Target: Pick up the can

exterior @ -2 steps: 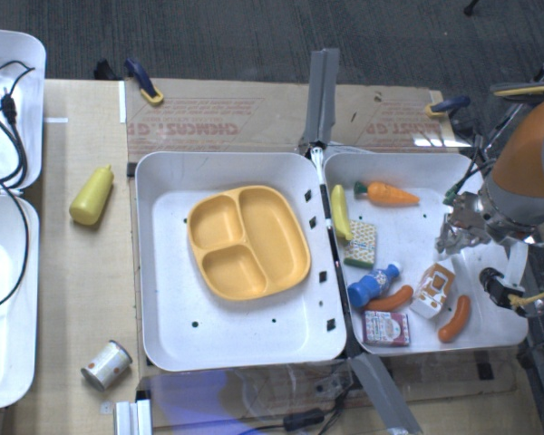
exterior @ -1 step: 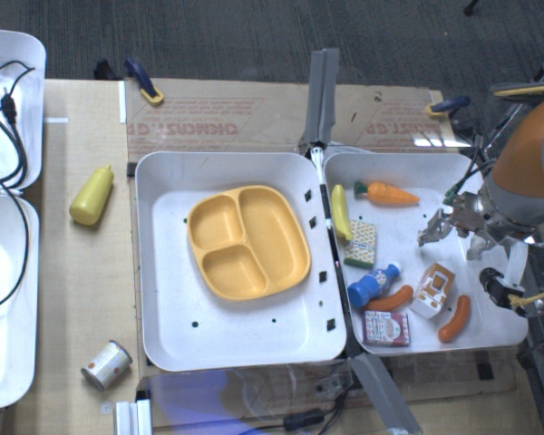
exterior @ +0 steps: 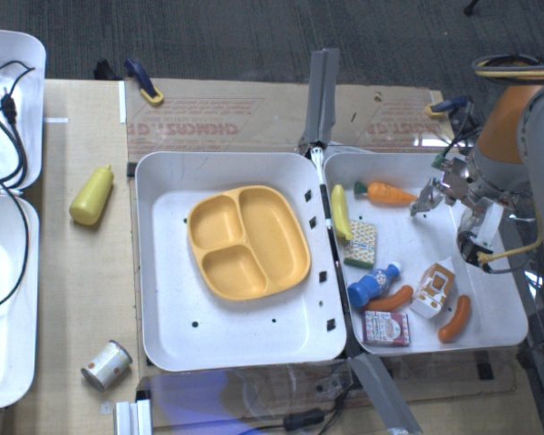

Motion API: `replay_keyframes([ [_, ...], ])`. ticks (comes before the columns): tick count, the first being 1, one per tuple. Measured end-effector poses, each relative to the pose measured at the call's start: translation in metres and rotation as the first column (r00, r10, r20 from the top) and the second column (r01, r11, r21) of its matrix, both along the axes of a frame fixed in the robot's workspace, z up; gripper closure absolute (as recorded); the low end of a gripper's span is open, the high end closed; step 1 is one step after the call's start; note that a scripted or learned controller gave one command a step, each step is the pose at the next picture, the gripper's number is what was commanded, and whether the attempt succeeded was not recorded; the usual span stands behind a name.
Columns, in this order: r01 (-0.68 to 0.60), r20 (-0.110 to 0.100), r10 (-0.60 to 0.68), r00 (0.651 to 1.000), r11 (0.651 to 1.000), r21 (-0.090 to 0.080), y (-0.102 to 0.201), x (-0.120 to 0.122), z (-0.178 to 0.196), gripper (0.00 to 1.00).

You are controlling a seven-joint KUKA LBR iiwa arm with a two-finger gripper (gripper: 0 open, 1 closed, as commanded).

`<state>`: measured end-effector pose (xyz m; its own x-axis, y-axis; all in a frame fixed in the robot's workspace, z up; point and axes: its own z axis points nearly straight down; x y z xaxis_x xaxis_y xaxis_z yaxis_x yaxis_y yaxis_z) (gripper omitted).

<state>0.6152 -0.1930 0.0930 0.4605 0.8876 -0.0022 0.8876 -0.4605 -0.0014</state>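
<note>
The can is small and silver with a red-marked label. It lies on its side on the wooden bench, outside the bins, just off the left bin's front left corner. My gripper hangs over the back right part of the right bin, just right of an orange carrot. It is far from the can, with the whole left bin between them, and nothing shows in its grasp.
A yellow divided plate lies in the left bin. The right bin holds a banana, a cracker packet, a blue bottle, two sausages, a pink box and a small carton. A yellow squeeze bottle lies on the bench.
</note>
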Motion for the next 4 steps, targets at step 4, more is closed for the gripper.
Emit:
replay_keyframes([
  [4,0.33,0.0,-0.33,0.944,0.944,0.0,0.012,-0.056,0.041,0.0],
])
